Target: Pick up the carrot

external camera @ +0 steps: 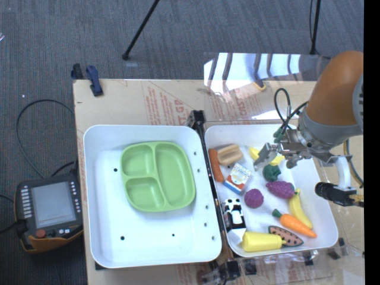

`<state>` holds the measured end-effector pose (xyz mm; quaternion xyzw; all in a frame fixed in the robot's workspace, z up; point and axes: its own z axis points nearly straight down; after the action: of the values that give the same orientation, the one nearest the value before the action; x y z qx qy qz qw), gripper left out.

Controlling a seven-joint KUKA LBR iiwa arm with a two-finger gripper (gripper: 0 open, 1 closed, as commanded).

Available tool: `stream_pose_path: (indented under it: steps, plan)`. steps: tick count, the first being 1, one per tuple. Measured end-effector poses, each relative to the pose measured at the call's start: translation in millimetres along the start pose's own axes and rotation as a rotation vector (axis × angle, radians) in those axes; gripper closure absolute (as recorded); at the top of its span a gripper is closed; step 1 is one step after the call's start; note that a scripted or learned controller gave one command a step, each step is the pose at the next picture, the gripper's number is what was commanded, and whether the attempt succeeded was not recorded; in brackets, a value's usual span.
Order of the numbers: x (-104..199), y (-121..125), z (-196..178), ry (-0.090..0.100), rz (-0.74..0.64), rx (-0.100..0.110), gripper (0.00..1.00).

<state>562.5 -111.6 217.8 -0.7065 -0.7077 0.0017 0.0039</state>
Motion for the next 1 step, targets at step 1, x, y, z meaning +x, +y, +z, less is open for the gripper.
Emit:
stream_pose_path:
  steps: [1]
  plan:
    - [-53.8,-63.7,60.2,0.0,-0.078,0.004,0.0]
